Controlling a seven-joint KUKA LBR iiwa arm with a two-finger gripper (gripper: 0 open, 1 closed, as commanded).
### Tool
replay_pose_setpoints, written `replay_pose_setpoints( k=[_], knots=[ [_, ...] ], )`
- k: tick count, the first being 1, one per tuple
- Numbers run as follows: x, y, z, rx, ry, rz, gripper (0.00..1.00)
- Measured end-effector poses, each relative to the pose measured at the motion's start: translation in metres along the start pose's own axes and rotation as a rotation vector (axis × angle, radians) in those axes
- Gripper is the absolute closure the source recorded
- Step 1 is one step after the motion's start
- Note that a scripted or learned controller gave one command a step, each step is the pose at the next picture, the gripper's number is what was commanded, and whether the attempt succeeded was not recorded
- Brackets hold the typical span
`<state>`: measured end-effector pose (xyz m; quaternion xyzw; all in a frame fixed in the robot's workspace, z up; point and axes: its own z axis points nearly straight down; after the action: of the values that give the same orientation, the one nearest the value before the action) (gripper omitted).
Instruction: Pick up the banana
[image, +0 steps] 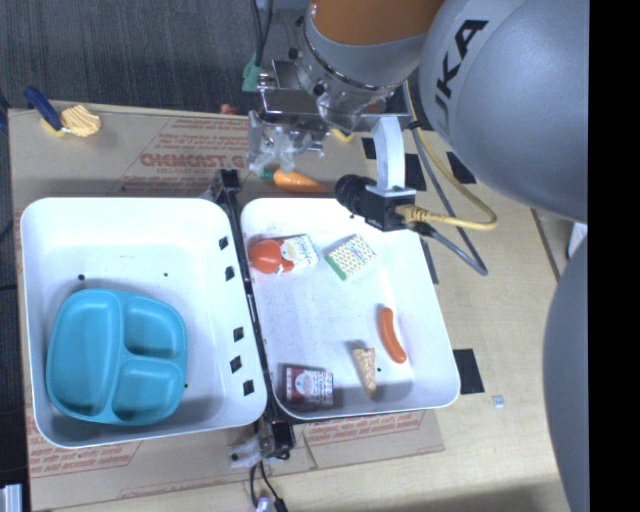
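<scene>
The pincer (285, 140) hung over the bench past the right bin's (440, 340) far rim; whether it was wide or narrow could not be told. A carrot (295, 181) lay just below it on the bench. Nearer the camera from it, in that bin, lay a tomato (265, 256), carton (299, 250), green box (351, 256), sausage (392, 334) and cone (366, 369). Which item was the banana could not be told.
</scene>
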<state>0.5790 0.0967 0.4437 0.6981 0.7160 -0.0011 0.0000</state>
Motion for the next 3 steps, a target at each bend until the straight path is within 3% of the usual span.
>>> replay_pose_setpoints(
  k=[1,2,3],
  knots=[
    [-0.053,0.043,0.036,0.002,0.000,0.336,1.00],
    [-0.100,0.037,0.155,0.003,0.001,-0.056,1.00],
    [-0.165,0.003,0.161,0.002,0.001,-0.019,1.00]
  ],
)
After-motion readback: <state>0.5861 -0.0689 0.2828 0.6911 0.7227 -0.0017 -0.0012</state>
